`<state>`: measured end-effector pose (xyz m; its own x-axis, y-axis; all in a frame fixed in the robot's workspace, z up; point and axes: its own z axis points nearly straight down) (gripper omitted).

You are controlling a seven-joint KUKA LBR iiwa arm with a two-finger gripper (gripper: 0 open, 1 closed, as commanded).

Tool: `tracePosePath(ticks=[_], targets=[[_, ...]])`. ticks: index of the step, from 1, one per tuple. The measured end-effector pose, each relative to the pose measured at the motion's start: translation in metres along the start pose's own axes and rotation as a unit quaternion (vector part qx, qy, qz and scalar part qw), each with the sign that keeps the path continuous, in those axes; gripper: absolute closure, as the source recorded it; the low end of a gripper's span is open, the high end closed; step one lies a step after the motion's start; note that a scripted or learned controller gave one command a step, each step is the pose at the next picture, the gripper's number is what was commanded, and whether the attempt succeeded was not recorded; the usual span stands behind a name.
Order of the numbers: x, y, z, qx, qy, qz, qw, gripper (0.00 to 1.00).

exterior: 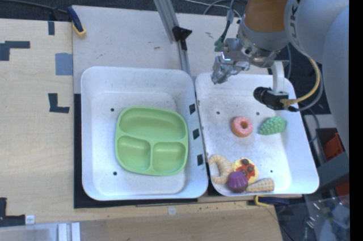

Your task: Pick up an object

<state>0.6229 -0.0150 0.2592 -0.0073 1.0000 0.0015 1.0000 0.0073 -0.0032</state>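
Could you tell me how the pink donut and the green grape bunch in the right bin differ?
The donut is a pink ring with a hole in its middle; the grapes are a green, bumpy, solid clump. The donut looks round, the grapes longer and tapering toward the right. The donut lies nearer the bin's middle, the grapes nearer its right wall. Both rest apart, side by side, in the right bin.

arm: reaches in from right, wrist bent downward | hand (220, 76): hanging low, nothing visibly held

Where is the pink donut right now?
The pink donut lies in the right bin, near its middle, just left of the green grapes and above the toy food pile.
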Motion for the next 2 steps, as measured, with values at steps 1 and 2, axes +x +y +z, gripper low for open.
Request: tracePosePath(ticks=[1,2], targets=[[0.046,0.0,0.003,0.0,0.0,0.001,1.0,1.0],[0.104,0.005,0.015,0.0,0.0,0.0,1.0,1.0]])
